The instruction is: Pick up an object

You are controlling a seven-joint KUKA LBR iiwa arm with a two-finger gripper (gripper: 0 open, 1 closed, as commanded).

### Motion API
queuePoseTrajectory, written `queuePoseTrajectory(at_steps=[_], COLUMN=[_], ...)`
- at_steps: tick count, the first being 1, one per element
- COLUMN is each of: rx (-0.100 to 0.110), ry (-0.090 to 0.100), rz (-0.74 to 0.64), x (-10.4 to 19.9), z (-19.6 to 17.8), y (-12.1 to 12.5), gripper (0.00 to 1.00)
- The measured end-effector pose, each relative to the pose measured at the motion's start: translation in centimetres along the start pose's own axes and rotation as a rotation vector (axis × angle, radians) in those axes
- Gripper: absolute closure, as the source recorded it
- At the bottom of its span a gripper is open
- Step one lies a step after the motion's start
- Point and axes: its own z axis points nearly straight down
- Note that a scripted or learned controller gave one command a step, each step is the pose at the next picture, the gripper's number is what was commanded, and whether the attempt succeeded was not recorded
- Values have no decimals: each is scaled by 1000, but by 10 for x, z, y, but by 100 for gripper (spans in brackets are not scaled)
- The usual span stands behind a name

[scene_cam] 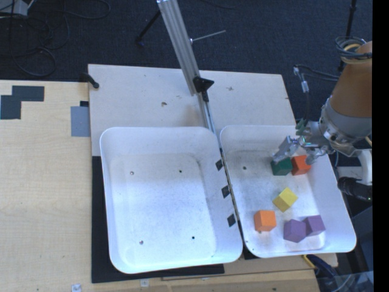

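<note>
We had the hand (296,151) spread wide, low in the right bin (340,236), straddling the green block (281,167) and red block (300,165), probably lining up a grab.

I log: arm (355,90), cut off at right edge | green block (281,167), top hidden under gripper (299,154) | I can't tell finger spacing | bench's near edge (182,283), cropped at bottom
</note>
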Motion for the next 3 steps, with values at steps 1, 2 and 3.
queuePoseTrajectory(at_steps=[1, 2, 3], rx=[-19, -7, -4], ry=[-7, -3, -1], rz=[0, 0, 3], x=[-13, -26, -26], z=[120, 148, 148], y=[-52, 9, 7], gripper=[0, 0, 0])
